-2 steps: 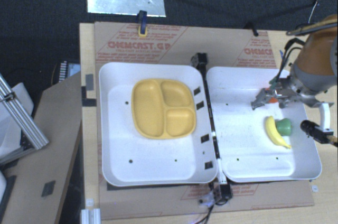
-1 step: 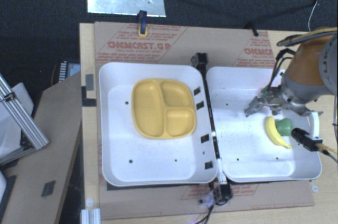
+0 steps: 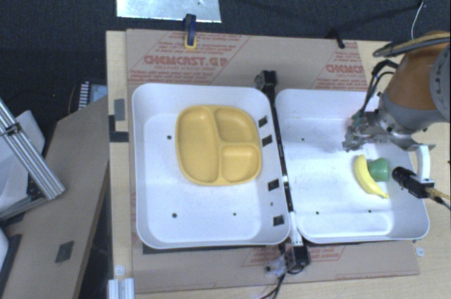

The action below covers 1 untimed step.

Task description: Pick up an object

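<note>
My gripper hangs low over the right bin, just beside the banana and a green object. Its opening I cannot tell. A yellow divided plate lies in the left bin

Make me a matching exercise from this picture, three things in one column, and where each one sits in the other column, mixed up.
Things:
1. yellow divided plate
2. banana
3. green object

Places:
A. right bin, touching the banana's right side
B. left bin, near its middle
C. right bin, just below the gripper

Pairs: 1-B, 2-C, 3-A
</note>
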Available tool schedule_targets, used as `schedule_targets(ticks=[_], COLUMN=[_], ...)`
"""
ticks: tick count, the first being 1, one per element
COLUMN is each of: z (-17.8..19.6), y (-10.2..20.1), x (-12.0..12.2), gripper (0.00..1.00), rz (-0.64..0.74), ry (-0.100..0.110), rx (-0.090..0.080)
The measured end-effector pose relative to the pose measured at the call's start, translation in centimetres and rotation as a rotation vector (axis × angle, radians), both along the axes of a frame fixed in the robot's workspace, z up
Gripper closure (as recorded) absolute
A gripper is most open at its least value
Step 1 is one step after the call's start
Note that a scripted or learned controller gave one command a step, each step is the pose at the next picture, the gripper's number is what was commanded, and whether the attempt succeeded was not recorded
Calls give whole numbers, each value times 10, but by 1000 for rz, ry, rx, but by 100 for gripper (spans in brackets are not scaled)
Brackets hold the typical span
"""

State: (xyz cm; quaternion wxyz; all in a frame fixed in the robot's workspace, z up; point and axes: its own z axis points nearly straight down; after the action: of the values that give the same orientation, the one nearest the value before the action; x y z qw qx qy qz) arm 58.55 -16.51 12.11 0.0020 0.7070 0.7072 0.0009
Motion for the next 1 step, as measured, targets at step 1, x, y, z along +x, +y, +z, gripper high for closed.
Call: schedule_targets(ticks=[1], z=[64], y=[-2], x=[7], gripper=[100], rz=[4], ry=[-4], rx=[-1])
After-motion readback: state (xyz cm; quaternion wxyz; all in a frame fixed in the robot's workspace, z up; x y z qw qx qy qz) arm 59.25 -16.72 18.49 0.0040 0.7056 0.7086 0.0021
